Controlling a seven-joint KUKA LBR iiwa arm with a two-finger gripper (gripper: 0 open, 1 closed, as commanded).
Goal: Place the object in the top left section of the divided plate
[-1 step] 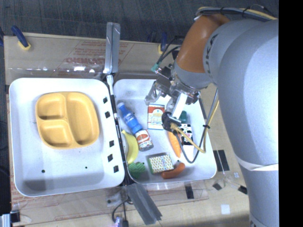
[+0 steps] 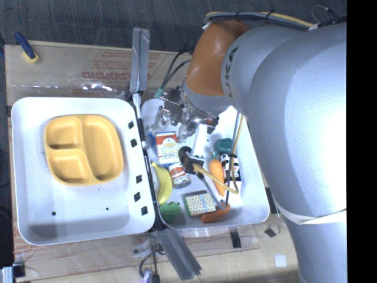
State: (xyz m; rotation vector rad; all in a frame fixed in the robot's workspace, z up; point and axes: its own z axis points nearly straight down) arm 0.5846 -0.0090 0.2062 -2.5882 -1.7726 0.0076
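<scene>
Yellow divided plastic plate point(image 2: 83, 148) sits bare in your left white bin point(image 2: 35, 217).
Your gripper point(image 2: 177, 119) hangs over the cluttered right bin point(image 2: 253, 208); its grip state is impossible to read.

This looks like a robotics lab set up for pick-and-place trials: a large grey arm point(image 2: 294, 117) with an orange band reaches over a desk point(image 2: 70, 63) that carries two shallow white bins point(image 2: 76, 217) side by side, joined by metal brackets and taped markers. One bin holds a yellow divided plate point(image 2: 84, 148), the other a jumble of toy food and small props such as a banana point(image 2: 164, 184) and a carrot point(image 2: 217, 175). Loose cables and what seems to be dark carpet around the desk fit a test rig rather than a home.
</scene>
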